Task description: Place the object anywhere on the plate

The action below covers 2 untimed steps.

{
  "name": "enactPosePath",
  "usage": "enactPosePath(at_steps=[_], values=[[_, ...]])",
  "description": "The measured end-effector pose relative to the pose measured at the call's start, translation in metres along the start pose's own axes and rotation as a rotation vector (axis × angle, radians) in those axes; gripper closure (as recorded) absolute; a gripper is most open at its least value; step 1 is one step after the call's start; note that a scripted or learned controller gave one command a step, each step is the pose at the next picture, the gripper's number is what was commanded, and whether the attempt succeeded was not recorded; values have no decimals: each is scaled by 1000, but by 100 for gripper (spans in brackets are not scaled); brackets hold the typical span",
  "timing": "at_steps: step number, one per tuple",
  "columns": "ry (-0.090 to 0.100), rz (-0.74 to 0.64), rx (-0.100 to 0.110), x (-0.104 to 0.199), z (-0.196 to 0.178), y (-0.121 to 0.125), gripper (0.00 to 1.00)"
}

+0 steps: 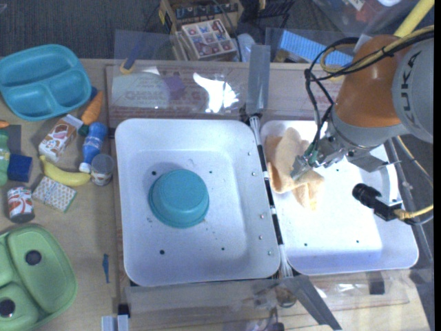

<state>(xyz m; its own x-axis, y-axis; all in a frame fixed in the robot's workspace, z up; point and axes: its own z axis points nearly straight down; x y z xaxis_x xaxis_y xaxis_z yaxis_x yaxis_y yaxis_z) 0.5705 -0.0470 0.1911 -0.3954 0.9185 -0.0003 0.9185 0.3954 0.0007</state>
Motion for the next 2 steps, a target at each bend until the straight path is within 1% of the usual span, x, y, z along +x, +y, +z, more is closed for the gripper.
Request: enactPosePath(at_steps=[1,2], values=[[0,96,2,80,8,15,100],[0,-73,2,137,0,37,100]])
